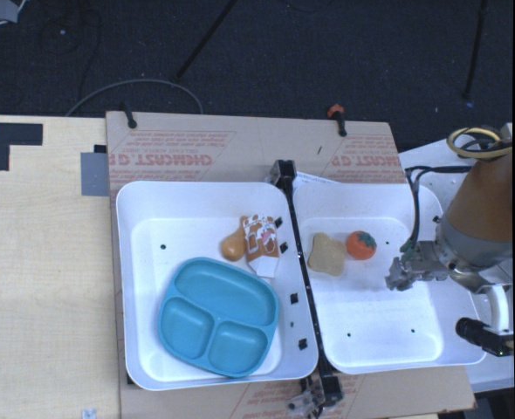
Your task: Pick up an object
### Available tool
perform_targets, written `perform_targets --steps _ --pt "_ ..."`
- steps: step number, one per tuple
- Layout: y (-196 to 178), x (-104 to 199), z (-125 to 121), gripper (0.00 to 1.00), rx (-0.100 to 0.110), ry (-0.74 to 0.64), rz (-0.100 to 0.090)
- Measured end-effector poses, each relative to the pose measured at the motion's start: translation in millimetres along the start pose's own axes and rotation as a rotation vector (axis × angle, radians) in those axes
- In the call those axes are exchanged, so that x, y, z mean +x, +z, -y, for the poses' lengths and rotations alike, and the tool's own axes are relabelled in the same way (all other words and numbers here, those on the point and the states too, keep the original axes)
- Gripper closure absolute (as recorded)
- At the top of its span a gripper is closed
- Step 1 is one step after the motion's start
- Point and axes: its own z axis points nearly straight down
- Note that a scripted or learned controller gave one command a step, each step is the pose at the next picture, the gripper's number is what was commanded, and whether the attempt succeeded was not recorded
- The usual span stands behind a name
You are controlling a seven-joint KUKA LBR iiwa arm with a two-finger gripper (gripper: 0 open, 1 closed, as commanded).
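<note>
From where I stand, the tool sits low in the right bin, just to the right of a small orange-red ball-like fruit toy. Whether it is wide or narrow I cannot tell; nothing shows between its tips.

The toy lies near the bin's back wall, with a pale tan spongy-looking piece just beside it on the left. I would judge the toy light and fairly firm, but round and smooth, so it may roll or squirt out of a pinch; a hold across its widest middle seems safest. The tan piece looks soft and flat, likely to squash and give an easier hold at its edges.

In the left bin rest a blue divided plate and a small patterned packet.
</note>
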Motion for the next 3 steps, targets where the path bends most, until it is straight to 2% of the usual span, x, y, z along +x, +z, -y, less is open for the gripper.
perform_targets --steps 2,3 --pt "-73 -3 0 1.00 0.002 0.000 0.000" --pt "-78 54 -12 1.00 0.004 -0.004 -0.003"
